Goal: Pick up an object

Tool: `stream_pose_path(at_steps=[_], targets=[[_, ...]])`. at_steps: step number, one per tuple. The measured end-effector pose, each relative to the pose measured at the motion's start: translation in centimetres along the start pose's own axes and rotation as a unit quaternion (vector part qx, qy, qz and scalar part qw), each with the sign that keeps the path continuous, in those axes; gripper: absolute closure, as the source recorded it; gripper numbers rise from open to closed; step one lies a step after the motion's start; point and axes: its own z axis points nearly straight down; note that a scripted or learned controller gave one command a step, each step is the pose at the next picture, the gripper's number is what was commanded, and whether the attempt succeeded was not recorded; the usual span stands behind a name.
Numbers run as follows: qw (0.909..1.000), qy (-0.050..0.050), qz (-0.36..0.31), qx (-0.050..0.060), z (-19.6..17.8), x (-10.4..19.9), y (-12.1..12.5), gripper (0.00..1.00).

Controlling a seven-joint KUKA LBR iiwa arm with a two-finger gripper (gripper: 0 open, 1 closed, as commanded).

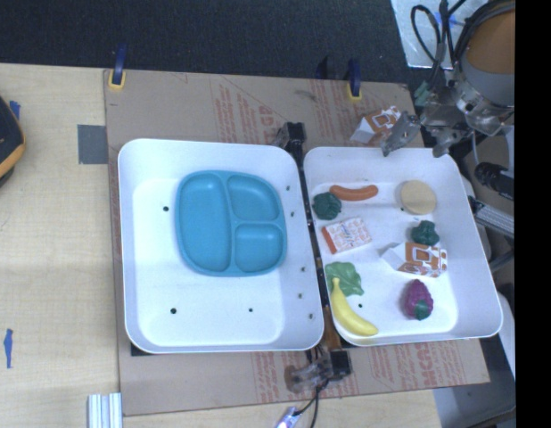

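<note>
Hovering at the one o'clock corner of the right bin (476, 239), the gripper (418, 136) carries nothing, its finger state beyond telling, so the approach step is in hand and the next move calls for descending onto the beige round piece (418, 197) nearest it.

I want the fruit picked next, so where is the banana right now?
The banana lies in the right bin, at its front-left corner, just below a green leafy piece and left of the purple item.
</note>
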Motion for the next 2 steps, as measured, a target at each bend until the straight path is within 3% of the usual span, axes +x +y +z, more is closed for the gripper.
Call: stream_pose_path(at_steps=[1, 2], targets=[[1.0, -0.001, 0.001, 0.001, 11.0, -7.6, 0.7, 0.0], [1.0, 0.0, 0.0, 0.001, 16.8, -3.9, -5.5, 0.0]])
